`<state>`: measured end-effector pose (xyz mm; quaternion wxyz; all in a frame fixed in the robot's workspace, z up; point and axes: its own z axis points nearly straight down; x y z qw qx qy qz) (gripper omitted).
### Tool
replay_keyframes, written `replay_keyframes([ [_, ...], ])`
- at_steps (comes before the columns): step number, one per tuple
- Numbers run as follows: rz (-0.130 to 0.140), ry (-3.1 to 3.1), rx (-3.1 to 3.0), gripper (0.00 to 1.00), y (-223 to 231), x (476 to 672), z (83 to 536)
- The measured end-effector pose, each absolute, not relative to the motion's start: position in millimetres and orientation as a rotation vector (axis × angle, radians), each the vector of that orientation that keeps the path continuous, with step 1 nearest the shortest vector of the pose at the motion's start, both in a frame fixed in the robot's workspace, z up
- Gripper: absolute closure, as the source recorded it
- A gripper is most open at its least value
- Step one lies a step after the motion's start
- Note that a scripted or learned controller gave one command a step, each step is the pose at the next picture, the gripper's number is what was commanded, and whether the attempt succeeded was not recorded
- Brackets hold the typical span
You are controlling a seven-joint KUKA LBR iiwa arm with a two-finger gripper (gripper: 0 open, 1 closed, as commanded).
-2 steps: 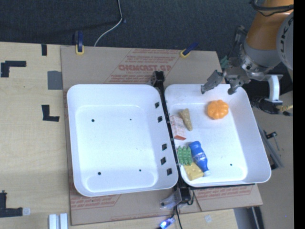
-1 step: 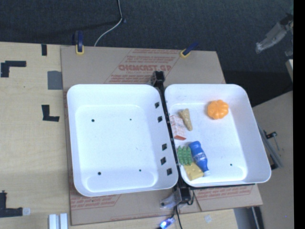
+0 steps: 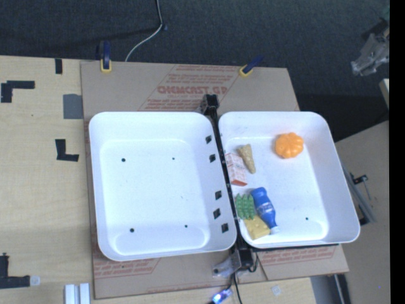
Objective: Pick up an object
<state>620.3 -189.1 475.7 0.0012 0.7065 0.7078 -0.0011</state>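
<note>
The two white bins sit side by side on a cardboard sheet: the left bin (image 3: 152, 189) and the right bin (image 3: 316, 189), which holds all the candidates. The gripper (image 3: 370, 54) is at the top right of the camera view, well clear of both bins and too blurred and small to tell whether it is released or clenched. The best first target is probably the orange fruit-like object (image 3: 288, 145), which lies alone in the upper part of the right bin with bare floor around it, so the claw could descend straight over its centre without nudging anything. The rest are crowded along the bin's left wall: a blue bottle (image 3: 264, 208) leaning against a green leafy piece (image 3: 244, 204) and a yellow block (image 3: 256, 227), with a red-and-white packet (image 3: 235, 168) and a tan cone-shaped item (image 3: 247, 158) just above. Those sit close to the wall and to each other, so a grasp there would risk catching the rim or two things at once
</note>
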Motion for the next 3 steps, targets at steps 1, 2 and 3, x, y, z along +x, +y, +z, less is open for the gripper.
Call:
replay_keyframes([
  [1, -0.014, 2.234, 2.23, 1.0, -168, 627.5, 308],
  [2, -0.005, 2.231, 2.221, 1.0, -114, 590.1, 280],
  [3, 0.015, 2.212, 2.209, 1.0, -122, 560.4, 440],
])
